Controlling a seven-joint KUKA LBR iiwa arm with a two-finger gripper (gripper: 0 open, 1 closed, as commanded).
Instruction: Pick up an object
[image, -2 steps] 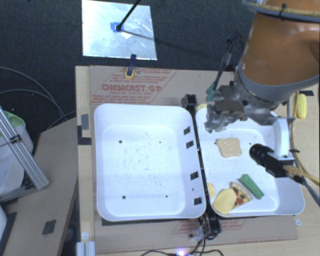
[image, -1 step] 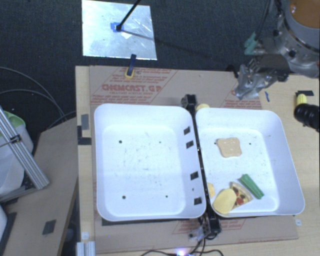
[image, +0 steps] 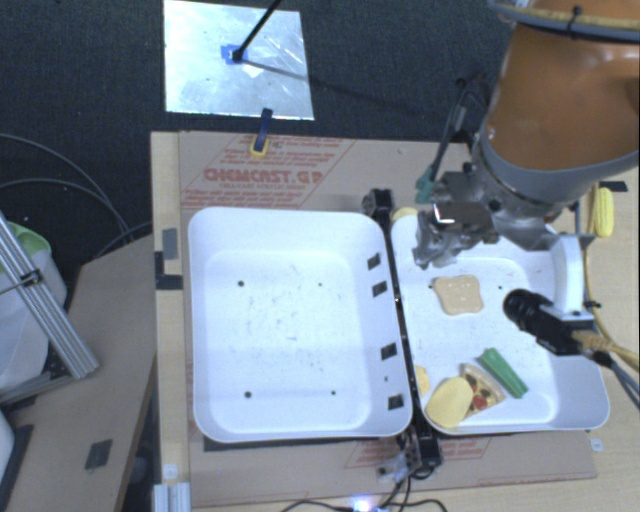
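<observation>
Tan slice (image: 458, 295), shaped like a piece of toast, lies flat on the floor of the bin on the view's right (image: 560, 395), just below the hand (image: 432, 250) and apart from it. The hand hangs over the upper left corner of that bin; whether it is released or clenched cannot be told from here, and nothing is seen in its grasp. A pale yellow piece (image: 404, 213) sits at the bin's top edge beside the hand. Further down lie a green block (image: 502, 372), a wedge with red spots (image: 483, 388) and a yellow piece (image: 450, 400) touching the wedge. A small yellow bit (image: 422, 380) rests by the left wall. The other bin (image: 290, 330) adjoins it. Both stand on a cardboard sheet (image: 270, 170) on the desk (image: 110, 330).
</observation>
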